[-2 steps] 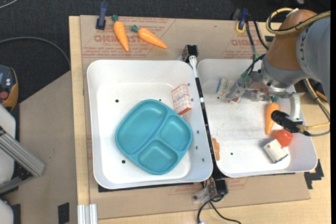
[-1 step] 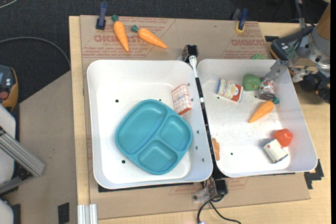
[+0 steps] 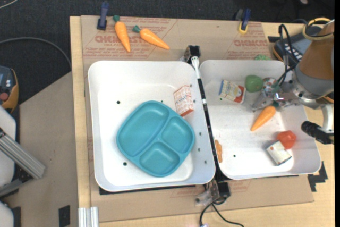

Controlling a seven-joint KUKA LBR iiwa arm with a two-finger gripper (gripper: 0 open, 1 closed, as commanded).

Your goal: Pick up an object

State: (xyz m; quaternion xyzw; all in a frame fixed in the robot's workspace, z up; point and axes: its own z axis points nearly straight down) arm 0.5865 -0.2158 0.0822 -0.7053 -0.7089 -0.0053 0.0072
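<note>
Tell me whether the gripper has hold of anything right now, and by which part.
It cannot be told. The gripper sits right at the upper end of the carrot in the right bin, but nothing is clearly seen between its fingers.

The two bins are white. A blue tray lies in one. A small box is red and white. Three carrots are orange with green tops. A ball is green. The arm is grey and orange. The bench is light brown with red letters.
</note>
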